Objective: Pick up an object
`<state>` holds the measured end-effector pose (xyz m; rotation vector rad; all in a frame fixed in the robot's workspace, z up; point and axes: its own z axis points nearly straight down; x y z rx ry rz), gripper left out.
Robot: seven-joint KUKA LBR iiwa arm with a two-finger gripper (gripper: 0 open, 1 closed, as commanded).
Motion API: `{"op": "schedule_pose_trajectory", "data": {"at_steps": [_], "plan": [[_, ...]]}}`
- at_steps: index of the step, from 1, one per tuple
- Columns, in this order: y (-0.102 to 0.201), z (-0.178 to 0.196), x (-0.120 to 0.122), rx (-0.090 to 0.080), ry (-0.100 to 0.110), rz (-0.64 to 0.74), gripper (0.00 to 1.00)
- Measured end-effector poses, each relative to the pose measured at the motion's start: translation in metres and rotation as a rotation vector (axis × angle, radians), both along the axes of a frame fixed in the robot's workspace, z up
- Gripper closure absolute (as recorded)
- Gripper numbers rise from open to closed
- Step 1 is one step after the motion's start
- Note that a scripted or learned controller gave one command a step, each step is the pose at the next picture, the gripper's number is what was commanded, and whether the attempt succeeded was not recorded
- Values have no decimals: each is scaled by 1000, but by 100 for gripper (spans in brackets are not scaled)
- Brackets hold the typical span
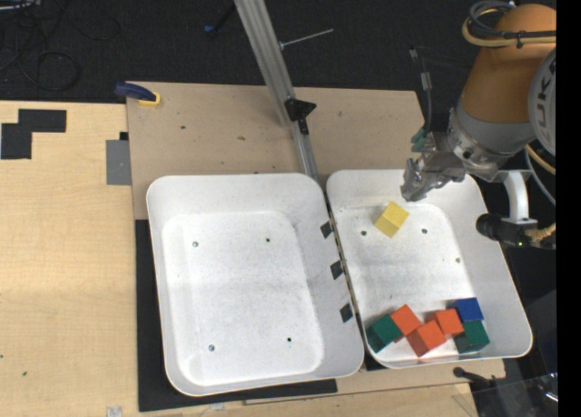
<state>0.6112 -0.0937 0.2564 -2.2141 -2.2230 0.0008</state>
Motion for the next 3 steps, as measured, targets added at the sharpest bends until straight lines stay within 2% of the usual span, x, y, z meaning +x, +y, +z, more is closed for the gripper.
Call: {"op": "schedule_pose_trajectory", "data": {"at_steps": [1, 2, 3], "plan": [[47, -15, -2, 0, 1, 0, 100], [104, -20, 6, 0, 0, 0, 100], [157, -29, -8, 0, 2, 0, 100]]}}
